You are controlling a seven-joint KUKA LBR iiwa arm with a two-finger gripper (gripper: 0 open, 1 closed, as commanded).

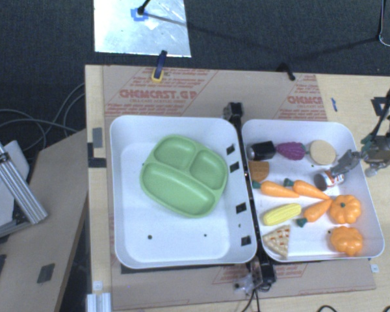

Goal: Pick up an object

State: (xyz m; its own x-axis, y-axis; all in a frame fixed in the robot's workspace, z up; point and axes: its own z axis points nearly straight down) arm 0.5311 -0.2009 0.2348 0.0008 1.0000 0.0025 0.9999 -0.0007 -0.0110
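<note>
On the surface two white bins sat side by side: the left bin carried a green divided plate, while the right bin gathered the toy food for picking, carrots, corn, two pumpkins, a pizza slice, a purple piece and a tan round. From the right, the claw angled down just beside the carrots and upper pumpkin; whether it was spread or pinching could not be told, and nothing appeared lifted, so the pick was judged unfinished.
</note>
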